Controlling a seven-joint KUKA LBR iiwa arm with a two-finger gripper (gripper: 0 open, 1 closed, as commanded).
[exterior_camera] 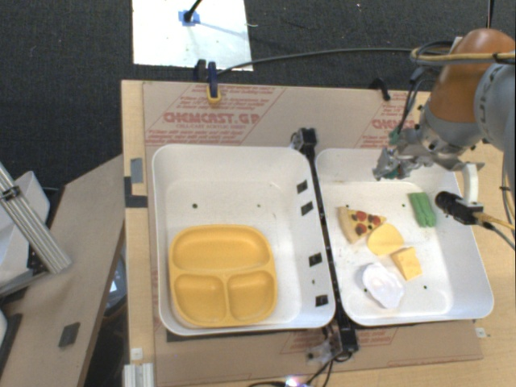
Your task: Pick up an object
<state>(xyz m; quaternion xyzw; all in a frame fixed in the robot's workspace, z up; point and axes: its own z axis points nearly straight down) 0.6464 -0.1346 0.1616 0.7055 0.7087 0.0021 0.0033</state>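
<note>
Green block (422,210), just right of the pizza slice (359,222): likely light, rigid; best pinched across its narrow sides. Gripper (389,168) above; jaws' state indeterminable.

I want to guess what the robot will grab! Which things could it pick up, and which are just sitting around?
For the job:
gripper
pizza slice
yellow round piece
cheese wedge
green block
white lump
right bin

Just lying about:
yellow divided tray
left bin
white sheet
blue-and-yellow clamp
</note>
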